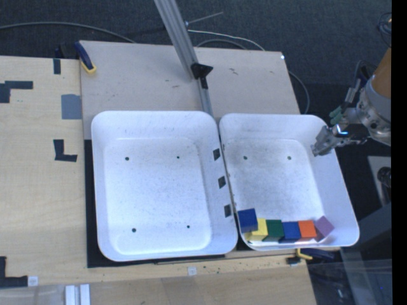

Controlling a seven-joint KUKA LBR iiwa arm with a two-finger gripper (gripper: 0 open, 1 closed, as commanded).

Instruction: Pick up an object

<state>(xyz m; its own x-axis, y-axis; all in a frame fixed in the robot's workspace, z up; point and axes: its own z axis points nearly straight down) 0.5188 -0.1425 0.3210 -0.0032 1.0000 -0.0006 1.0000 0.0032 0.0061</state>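
Note:
Several small coloured blocks line the front edge of the right bin (pixel 280 170): a blue block (pixel 247 219) on a yellow one (pixel 257 232), then a green block (pixel 274 229), another blue one (pixel 291 230), an orange block (pixel 307 229) and a purple block (pixel 324 225). My gripper (pixel 323 142) hangs over the right bin's far right rim, well away from the blocks. Nothing shows between its fingers.
The left bin (pixel 156 183) lies beside the right one. A slanted metal pole (pixel 181 40) rises behind the bins. A yellow-and-blue clamp (pixel 84 57) sits at the board's far left corner, and another clamp (pixel 311 255) under the right bin's front edge.

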